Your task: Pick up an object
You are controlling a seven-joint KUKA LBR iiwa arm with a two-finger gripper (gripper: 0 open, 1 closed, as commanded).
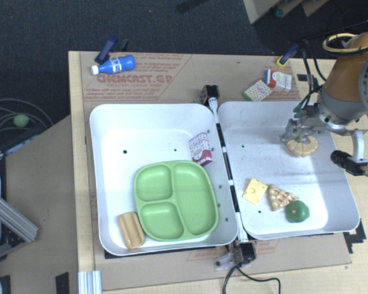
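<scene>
Dark carpet all round, and upon it a plywood bench [172, 81] bearing two shallow white bins side by side. Taking the right-hand white bin [257, 124] as landmark: lowered into its far right part, the grey arm's two-finger gripper [300, 135], poised directly over a round, tan, segmented pastry-like toy [302, 146], apparently touching or nearly touching its top. Probably brought down there to seize that piece, since it lies apart from its neighbours and offers room on both sides. Cannot tell from this slant whether the claw is parted or clenched; nothing plainly seen between the tips, so no grasp to be claimed yet.

Along the near edge of that bin, grouped close together: a yellow wedge of toy cheese [255, 190], a triangular pizza-slice toy [280, 197] and a green round fruit toy [297, 211], awkward to isolate because so tightly bunched.

Left of that bin, across the shared rim, the left-hand white bin [110, 133] holding a green three-compartment plastic tray [173, 199], with a tan bread-like block [130, 229] just beside the tray's near left corner, and a small red-and-white carton [200, 148] at its far right.
</scene>
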